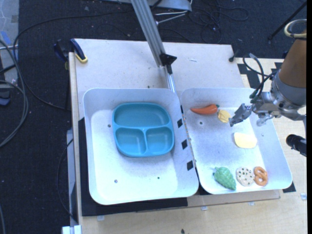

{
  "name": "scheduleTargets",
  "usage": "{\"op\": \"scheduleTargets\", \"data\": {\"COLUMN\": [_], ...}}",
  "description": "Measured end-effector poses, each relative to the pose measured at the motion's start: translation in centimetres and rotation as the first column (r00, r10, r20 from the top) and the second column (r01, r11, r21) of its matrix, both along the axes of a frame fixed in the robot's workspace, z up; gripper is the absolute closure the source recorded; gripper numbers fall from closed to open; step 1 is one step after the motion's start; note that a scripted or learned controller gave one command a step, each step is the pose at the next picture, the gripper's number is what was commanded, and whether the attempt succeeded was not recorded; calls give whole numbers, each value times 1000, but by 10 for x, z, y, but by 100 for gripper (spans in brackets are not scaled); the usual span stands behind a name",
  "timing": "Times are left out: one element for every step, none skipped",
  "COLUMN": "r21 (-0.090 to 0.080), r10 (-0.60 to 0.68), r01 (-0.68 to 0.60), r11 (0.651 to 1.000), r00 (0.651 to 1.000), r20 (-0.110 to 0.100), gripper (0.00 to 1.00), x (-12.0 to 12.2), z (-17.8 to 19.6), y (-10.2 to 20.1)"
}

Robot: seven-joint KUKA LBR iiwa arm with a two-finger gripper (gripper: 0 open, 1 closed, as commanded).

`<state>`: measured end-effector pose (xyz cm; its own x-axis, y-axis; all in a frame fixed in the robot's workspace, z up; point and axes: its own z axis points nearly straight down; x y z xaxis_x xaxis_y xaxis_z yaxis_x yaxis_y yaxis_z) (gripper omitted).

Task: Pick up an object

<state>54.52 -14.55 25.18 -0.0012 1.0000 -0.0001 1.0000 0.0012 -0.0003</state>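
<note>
An object is what I am after, and the right bin (273,145) offers several, all lying loose on its floor: an orange carrot-like piece (204,109) near the far rim, a small pale yellow lump (223,115) just beside it, a flat yellow slice (245,140) toward the middle, and along the near edge a green leafy piece (224,177), a speckled round biscuit (244,176) and a pretzel (261,175). They are spread apart enough that most could be taken singly, which I judge is the reason for scattering them so.

My gripper (239,116) hangs over the far part of this bin, tilted down toward the small yellow lump and close beside it. I cannot tell from here whether it is apart or together, and I see nothing caught in it. Coming in from the right edge at this slant puts the lump and the carrot within nearest reach.

The left bin (97,179) holds a blue divided tray (144,129), three compartments, sitting flat in its middle; it looks like a place for sorted items.

I can read no writing, label or brand anywhere on the bins, the items or the tray.
</note>
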Motion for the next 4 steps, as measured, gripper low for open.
{"op": "scheduleTargets", "data": {"r21": [0,1,1,0], "r10": [-1,-1,-1,-3], "r01": [1,1,1,3], "r11": [1000,1000,1000,1000], "r00": [1000,1000,1000,1000], "r20": [-4,-6,-3,1], "gripper": [0,0,0,100], "x": [3,7,6,7], "z": [-43,-104,-157,-145], "y": [0,7,8,8]}}
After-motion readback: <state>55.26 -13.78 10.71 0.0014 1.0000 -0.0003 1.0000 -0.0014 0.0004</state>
